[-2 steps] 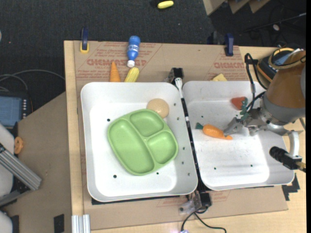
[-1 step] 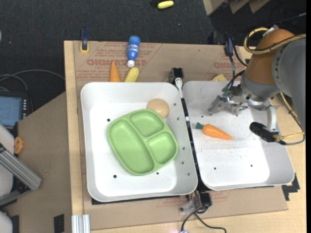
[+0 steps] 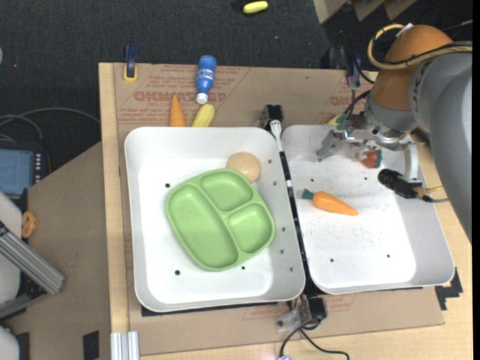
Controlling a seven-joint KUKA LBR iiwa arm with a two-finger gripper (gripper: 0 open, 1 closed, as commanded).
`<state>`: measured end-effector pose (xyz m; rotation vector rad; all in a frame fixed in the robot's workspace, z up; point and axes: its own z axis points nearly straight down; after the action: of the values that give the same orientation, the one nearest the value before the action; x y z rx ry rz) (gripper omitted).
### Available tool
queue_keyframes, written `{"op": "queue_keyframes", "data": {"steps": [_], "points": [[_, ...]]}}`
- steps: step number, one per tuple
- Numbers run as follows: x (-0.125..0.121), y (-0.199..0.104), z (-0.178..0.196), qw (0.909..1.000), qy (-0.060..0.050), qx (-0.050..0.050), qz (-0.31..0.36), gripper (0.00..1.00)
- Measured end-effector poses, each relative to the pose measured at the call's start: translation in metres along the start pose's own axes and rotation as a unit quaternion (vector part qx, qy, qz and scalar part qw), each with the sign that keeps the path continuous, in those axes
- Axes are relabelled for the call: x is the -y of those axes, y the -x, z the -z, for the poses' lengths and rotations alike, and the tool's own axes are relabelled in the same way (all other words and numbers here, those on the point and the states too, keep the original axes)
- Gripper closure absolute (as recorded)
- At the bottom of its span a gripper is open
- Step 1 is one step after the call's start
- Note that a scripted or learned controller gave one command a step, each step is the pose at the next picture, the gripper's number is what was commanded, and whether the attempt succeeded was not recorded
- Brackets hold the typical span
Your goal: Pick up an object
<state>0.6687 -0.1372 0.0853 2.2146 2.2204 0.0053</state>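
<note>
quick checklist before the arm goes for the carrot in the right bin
1. Target in the bin: carrot lies in the right bin. ok
2. Target free: nothing touches the carrot. ok
3. Gripper above the target: it sits near the bin's far rim, apart from the carrot. not ok
4. Gripper turned to match the carrot's slant: cannot tell
5. Other things out of the way: green plate and beige roll are in the left bin. ok
</note>
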Motion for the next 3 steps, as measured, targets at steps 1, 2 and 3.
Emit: {"op": "queue_keyframes", "data": {"steps": [1,2,3], "points": [[0.124,0.063,0.000,0.9999,-0.008,-0.001,-0.006,0.00],[0.074,0.012,0.000,1.0000,-0.001,-0.001,0.002,0.00],[0.129,-0.046,0.000,1.0000,-0.007,-0.003,0.000,0.00]]}}
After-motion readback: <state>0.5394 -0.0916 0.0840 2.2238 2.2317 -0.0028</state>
